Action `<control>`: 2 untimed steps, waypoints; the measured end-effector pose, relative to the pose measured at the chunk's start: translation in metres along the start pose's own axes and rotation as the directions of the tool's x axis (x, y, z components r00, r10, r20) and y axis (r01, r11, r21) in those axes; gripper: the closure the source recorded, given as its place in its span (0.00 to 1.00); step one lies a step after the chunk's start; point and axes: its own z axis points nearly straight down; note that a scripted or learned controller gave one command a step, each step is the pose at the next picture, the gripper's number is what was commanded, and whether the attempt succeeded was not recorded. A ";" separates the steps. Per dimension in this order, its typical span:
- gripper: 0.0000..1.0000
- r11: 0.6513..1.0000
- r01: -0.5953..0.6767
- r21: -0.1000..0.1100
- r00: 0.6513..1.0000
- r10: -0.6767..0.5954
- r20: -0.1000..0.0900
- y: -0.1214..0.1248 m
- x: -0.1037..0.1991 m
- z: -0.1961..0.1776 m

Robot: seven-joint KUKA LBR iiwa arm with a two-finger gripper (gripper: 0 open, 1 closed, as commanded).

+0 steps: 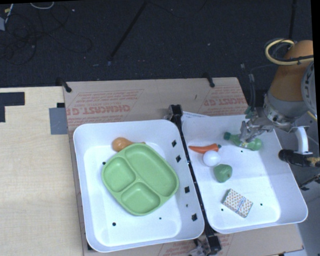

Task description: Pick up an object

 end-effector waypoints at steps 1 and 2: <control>1.00 1.000 -0.003 0.001 1.000 0.003 0.000 -0.002 -0.005 -0.044; 1.00 1.000 0.000 0.001 1.000 0.000 0.000 0.001 -0.009 -0.087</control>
